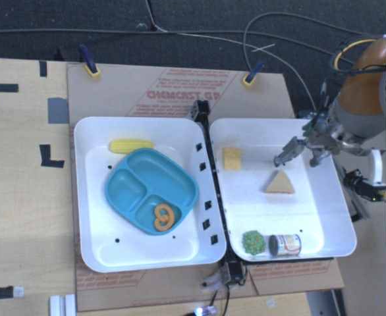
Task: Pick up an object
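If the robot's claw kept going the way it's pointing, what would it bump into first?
Probably the tan wedge. The gripper points down and leftward, right above it in the right bin. Depth is unclear from this single slanted view.

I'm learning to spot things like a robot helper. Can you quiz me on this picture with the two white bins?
1. True or false: the pretzel lies on the blue plate.
2. Which is nearest the hand? A) corn B) sandwich wedge C) can
3. Fill in: beside the can, in the right bin, sits a green ____.

Key: 1 true. 2 B. 3 broccoli.
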